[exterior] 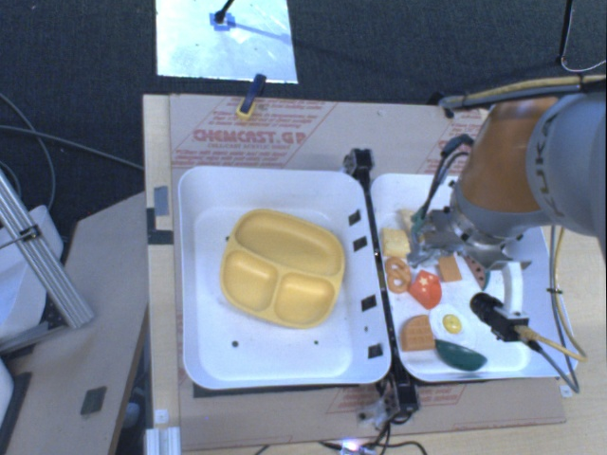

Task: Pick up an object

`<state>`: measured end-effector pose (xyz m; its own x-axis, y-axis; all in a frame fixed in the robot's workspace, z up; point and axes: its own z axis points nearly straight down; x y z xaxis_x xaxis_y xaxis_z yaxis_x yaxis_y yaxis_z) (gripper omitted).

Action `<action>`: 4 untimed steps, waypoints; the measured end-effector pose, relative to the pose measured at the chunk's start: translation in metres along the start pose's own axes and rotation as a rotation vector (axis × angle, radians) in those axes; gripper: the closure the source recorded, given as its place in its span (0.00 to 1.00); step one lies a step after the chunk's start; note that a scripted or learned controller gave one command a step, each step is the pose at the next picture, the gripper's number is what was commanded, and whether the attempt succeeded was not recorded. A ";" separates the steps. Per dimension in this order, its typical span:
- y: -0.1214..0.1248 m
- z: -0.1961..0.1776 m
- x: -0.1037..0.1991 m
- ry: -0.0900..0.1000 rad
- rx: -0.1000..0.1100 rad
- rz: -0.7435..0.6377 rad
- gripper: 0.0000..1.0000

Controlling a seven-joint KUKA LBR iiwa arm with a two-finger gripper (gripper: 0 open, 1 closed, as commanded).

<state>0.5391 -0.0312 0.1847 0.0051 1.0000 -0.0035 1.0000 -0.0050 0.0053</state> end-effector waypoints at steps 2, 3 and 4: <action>-0.044 -0.031 0.033 0.004 0.002 -0.010 1.00; -0.045 -0.030 0.032 0.004 0.004 -0.008 0.00; 0.026 0.002 -0.011 0.001 0.000 -0.005 0.00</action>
<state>0.5654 -0.0425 0.1830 0.0005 1.0000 -0.0024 1.0000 -0.0004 0.0051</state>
